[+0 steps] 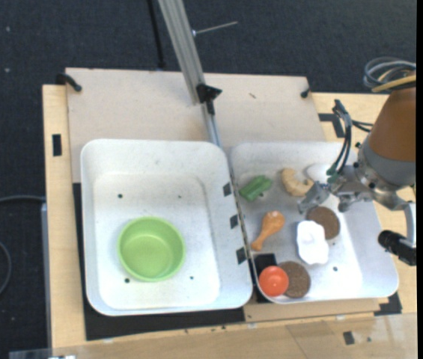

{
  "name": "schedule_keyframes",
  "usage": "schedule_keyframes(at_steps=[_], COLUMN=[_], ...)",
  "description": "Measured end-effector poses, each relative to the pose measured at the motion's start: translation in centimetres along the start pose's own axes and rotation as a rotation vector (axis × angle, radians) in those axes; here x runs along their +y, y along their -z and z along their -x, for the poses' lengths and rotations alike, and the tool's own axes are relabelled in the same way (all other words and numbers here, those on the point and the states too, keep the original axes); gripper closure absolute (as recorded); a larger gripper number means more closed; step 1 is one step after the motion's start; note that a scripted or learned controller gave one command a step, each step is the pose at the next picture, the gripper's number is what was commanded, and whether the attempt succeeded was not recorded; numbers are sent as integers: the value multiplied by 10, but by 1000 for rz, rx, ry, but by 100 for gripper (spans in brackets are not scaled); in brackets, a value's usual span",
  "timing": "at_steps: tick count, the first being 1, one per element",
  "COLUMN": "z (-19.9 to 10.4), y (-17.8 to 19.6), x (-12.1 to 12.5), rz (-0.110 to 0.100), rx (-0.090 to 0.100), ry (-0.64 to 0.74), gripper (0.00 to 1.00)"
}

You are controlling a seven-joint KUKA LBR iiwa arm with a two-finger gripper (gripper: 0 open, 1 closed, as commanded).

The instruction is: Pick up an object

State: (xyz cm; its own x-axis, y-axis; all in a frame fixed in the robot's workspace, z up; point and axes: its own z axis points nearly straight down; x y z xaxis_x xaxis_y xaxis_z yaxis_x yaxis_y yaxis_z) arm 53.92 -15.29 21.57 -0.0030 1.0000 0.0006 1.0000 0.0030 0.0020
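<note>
- In the camera view, the bench (159,103) carried two shallow white bins side by side: the left bin (159,163) and the right bin (361,268).
- A green bowl (151,249) sat upright in the left bin, toward its near left part, well apart from everything else.
- The arm (394,133) came in from the right, its orange band above the wrist, and reached over the right bin's far right part.
- The gripper (323,193) hung over the right bin, just beside a tan lumpy object (296,182) and just above a brown round disc (323,221). Whether its fingers were spread or closed could not be told, and nothing could be seen between them.
- A green block (255,188) lay near the right bin's left wall, left of the tan lumpy object and apart from it.
- A toy drumstick (268,229), orange-tan, lay at a slant near the middle of the right bin, below the green block.
- A white object (312,242) lay just beside the brown round disc, touching or overlapping its lower left edge.
- In the near left corner of the right bin, a red-orange ball (274,280) sat touching a second brown disc (296,278) on its right.
- A slanted metal rail (185,47) rose from the bench's far side, above the gap between the bins.
</note>
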Motion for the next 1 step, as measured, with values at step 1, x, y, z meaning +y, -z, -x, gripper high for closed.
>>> schedule_keyframes(at_steps=[1], z=[0], y=[0], x=[0], rz=[1], rx=[0], ry=[-1], gripper=[0])
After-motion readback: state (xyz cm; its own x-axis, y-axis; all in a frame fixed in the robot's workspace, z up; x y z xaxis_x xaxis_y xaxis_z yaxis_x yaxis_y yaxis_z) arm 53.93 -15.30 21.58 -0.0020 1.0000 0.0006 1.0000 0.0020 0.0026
